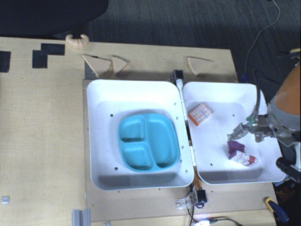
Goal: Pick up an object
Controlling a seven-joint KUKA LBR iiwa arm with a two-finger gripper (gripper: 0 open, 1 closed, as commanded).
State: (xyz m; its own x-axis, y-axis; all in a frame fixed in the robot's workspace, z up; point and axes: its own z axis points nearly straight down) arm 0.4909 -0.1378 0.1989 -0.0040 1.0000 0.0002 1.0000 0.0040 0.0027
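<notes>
- Gripper (241, 132) sits low in the right bin (221, 173), just above a purple piece (235, 148); cannot tell how it is set.
- Purple piece lies touching a small wrapped packet (246, 159); both look light, soft, likely slippery; take the purple piece across its narrow sides.
- Patterned box (200, 113) lies well apart, stiffer, an easier hold.
- Blue tray (148, 141) fills the left bin (99, 126).

this is a robot lab: a plywood surface (42, 140) bolted up as a test rig, two white bins (101, 126) fixed side by side on it, loose cables (263, 32) trailing over dark carpet (188, 13), and a grey machine arm (282, 121) reaching in.
</notes>
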